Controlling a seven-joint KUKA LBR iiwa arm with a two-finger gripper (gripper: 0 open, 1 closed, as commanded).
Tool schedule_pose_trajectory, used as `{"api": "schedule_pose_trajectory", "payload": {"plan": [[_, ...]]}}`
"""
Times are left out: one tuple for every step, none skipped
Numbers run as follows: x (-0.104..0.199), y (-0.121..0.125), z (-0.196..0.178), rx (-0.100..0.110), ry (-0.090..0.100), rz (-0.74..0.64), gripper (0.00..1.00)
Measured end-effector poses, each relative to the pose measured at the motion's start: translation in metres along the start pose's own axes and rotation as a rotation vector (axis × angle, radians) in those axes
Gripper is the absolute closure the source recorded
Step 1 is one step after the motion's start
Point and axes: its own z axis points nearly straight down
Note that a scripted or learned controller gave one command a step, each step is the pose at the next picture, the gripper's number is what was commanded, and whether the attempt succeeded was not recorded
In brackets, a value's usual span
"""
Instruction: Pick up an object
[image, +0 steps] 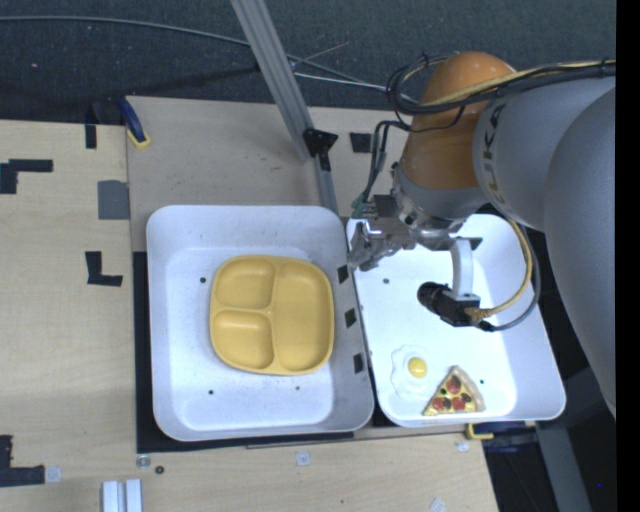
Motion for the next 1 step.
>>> {"api": "schedule_pose_trajectory", "payload": {"plan": [[0.0448, -0.0035, 0.0067, 0.000, 0.000, 0.001, 1.00]]}}
